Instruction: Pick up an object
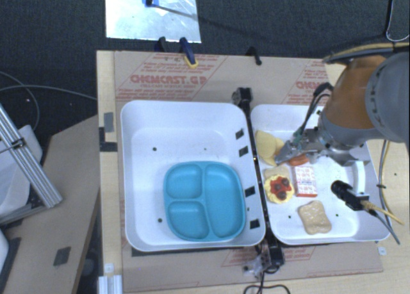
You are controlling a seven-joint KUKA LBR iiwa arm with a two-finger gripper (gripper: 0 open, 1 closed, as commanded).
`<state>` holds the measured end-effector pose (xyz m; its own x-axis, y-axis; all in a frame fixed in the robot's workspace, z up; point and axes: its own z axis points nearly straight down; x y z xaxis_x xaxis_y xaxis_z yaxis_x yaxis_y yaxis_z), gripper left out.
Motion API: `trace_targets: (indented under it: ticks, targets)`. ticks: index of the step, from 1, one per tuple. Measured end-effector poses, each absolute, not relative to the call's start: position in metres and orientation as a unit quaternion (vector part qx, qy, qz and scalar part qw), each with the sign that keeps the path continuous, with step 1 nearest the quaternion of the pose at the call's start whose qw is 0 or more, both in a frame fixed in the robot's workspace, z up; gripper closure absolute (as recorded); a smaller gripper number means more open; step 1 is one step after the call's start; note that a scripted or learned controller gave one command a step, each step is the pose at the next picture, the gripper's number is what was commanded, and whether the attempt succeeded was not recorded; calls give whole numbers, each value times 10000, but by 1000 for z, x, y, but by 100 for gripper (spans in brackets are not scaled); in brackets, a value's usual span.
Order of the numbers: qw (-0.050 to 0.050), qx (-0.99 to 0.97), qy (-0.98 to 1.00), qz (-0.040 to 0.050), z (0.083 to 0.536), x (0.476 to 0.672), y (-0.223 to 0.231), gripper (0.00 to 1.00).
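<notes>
the pick looks barely begun, and nothing is clearly lifted yet. the claw (pixel 298 150) hangs low over the right bin (pixel 346 225), at about ten o'clock of that bin's floor, with the arm reaching in from three o'clock. right beneath it lies a small orange-red piece (pixel 291 159), which looks like the thing it is going for. the view does not settle whether the claw touches that piece or merely hovers above it, and i cannot tell whether the claw is spread or pressed together, so no grasp can be claimed. the other candidates all rest on the bin floor: a yellow piece (pixel 267 143) just at nine o'clock of the claw, a round pizza-like toy (pixel 280 188) at seven o'clock of it, a red-and-white packet (pixel 305 180) just at six o'clock, and a toast slice (pixel 314 217) further toward six, near the bin's front wall. the left bin (pixel 186 129) holds a blue divided plate (pixel 205 200), well apart from the arm. by my reading, what is left is nearly everything: getting a sure hold on one thing and raising it off the floor.
</notes>
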<state>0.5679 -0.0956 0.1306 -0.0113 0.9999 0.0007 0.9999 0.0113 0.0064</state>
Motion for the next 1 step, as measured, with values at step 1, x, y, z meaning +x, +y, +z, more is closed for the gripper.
trace_targets:
  ticks: [1]
  targets:
    - [54, 7051, 7091, 36, 90, 621, -129, 0]
